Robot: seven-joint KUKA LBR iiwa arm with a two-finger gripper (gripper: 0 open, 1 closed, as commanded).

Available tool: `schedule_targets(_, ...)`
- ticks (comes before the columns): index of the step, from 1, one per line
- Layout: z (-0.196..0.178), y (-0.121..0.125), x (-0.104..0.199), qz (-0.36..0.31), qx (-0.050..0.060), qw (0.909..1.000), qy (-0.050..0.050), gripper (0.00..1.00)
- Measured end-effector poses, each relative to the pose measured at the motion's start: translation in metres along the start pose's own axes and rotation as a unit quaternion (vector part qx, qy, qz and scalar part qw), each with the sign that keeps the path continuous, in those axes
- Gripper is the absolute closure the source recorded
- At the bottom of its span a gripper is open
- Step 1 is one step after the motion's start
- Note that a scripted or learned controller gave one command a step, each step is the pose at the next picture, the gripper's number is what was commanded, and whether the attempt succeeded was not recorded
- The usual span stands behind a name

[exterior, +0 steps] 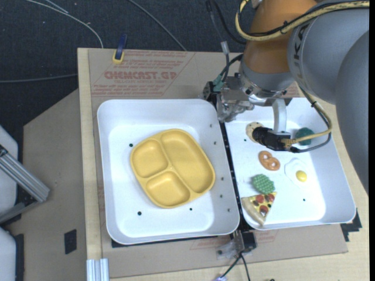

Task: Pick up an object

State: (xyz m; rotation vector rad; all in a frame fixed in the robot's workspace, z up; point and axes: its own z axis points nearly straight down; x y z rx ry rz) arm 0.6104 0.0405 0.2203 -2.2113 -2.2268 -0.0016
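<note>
Camera view: pretzel (269, 160) lies in right bin (328, 211), clear of the jaws.

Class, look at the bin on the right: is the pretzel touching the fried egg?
Apart. The camera view shows bare floor of the white bin between the pretzel and the fried egg.

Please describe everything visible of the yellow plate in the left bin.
The yellow plate looks like smooth plastic: a rounded square with three compartments, one larger and two smaller. It lies flat, open side up, turned at a slant, near the middle of the left bin, resting on its floor; nothing else touches it.
</note>
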Motion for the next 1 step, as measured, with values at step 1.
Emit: schedule_targets(1, 0.0088, -0.0081, 0.0518, 0.001, 0.001, 1.0, -0.001, 1.0)
